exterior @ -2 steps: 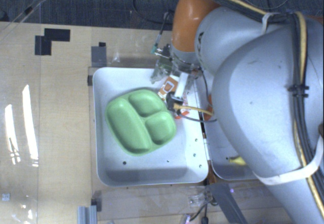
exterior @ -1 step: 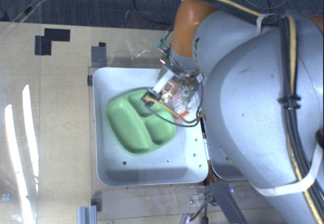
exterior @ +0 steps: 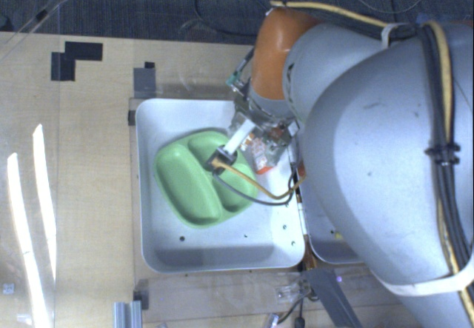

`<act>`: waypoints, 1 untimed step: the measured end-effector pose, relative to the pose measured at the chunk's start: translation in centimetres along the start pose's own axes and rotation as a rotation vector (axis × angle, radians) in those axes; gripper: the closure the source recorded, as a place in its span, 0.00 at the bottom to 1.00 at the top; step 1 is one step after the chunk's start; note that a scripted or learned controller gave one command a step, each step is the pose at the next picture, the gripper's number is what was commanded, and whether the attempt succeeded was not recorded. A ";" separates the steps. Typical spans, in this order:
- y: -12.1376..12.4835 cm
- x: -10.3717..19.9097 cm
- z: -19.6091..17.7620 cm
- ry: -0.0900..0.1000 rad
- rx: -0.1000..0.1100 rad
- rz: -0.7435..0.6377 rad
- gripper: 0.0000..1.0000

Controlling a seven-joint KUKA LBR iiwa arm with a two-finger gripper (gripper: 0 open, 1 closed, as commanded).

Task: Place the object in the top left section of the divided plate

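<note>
Pale wood makes up the desk (exterior: 67, 171), which spreads far to the left of the pincer, with black L-shaped marks (exterior: 74, 57) up and to the left of it. Nearer, the left white bin (exterior: 222, 249) holds the green divided plate (exterior: 185, 189), which lies just left of and below the pincer, its long axis running on a slant from upper right to lower left, with raised ridges splitting it into sections. The pincer (exterior: 258, 138) hangs over the plate's upper right edge, and from this angle I cannot tell whether it is apart, together or clamped on anything. Right against it, on its lower right side, sits a small reddish and pale object (exterior: 264, 159), over the bin floor at the plate's rim; whether it is gripped or merely lying there is unclear. The move to come likely turns on this: the target section lies to the left of the pincer, so the object must travel leftward over the ridges. Right of the pincer rises the grey arm (exterior: 370, 141) with its orange band (exterior: 275, 38), above the second bin (exterior: 326, 246).
</note>
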State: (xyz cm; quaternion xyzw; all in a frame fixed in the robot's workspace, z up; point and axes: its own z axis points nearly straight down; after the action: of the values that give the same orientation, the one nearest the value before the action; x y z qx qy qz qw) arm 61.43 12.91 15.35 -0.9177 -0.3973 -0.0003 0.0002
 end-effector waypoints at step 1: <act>0.8 4.5 -3.9 0.003 -0.001 0.299 0.00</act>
State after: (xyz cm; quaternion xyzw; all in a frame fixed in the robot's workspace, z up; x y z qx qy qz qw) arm 65.08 15.60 19.22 -0.9667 -0.2560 -0.0018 0.0005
